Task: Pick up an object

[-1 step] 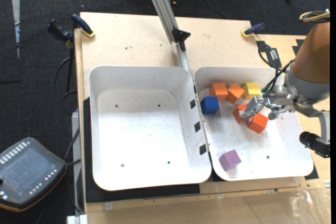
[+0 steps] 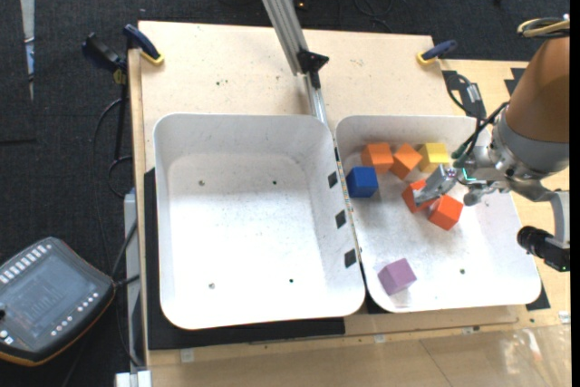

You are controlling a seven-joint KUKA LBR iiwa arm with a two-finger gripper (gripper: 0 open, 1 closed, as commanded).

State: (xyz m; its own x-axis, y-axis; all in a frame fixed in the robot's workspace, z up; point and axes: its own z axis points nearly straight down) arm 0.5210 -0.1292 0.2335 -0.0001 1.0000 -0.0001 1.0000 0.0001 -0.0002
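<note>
Right bin [image 2: 507,281] holds coloured blocks — gripper [image 2: 441,183] among them.

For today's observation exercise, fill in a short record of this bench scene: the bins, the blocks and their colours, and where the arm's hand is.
bins: two white bins side by side, left bin and right bin
blocks in right bin: blue block, two orange blocks, yellow block, red-orange block, purple block
purple block position: apart from the others, near the front rim
hand: hand low among the cluster, beside the red-orange block
grasp: cannot tell
</note>
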